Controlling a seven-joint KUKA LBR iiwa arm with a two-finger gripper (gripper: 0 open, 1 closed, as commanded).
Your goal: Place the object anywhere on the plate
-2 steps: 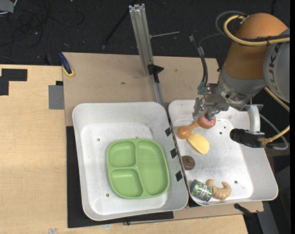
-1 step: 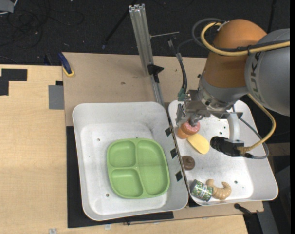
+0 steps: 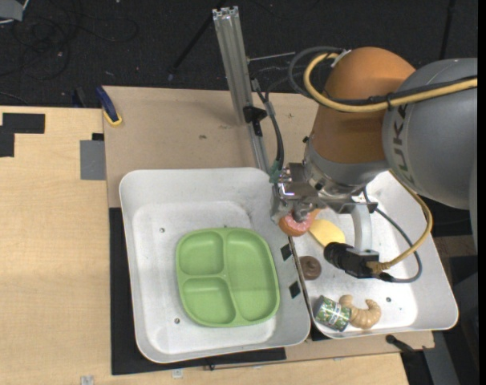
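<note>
A light green plate (image 3: 226, 277) with three compartments lies in the left white bin (image 3: 147, 215), nothing on it. My gripper (image 3: 297, 213) hangs over the inner edge of the right bin (image 3: 423, 295), just right of the plate's far corner. A pink doughnut-like piece (image 3: 293, 225) sits right under the fingers, touching or just below them. A yellow piece (image 3: 326, 232) lies beside it to the right. The arm's wrist hides the upper part of the gripper.
In the right bin lie a small brown round piece (image 3: 309, 266), a green can (image 3: 333, 314) and a tan croissant (image 3: 363, 311). A metal post (image 3: 236, 87) stands behind the bins. A black and yellow cable end (image 3: 351, 259) hangs near the gripper.
</note>
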